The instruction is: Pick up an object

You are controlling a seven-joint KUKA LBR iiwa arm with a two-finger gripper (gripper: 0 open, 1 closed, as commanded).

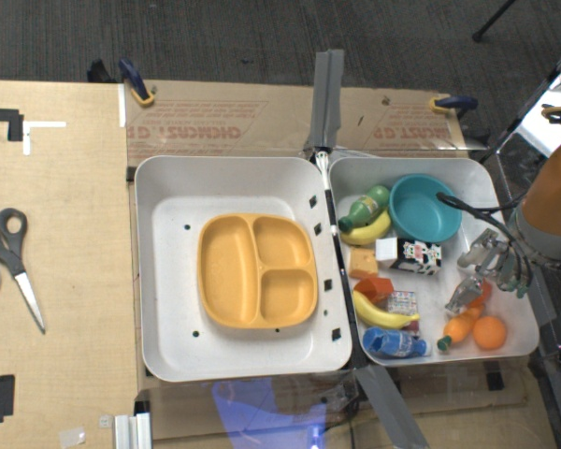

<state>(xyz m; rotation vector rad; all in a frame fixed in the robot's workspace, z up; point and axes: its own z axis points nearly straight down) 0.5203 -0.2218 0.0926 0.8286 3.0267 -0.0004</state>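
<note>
My gripper hangs low over the right side of the right bin, reaching in from the right. Just below it lie an orange carrot and an orange ball; a small red-orange piece sits right at the gripper's tip. To its left stands a black-and-white cow-print carton. Nothing is visibly lifted from the bin.
The right bin also holds a teal bowl, a green bottle, two bananas, a cheese block and a crushed blue bottle. A yellow divided plate fills the left bin. Scissors lie far left.
</note>
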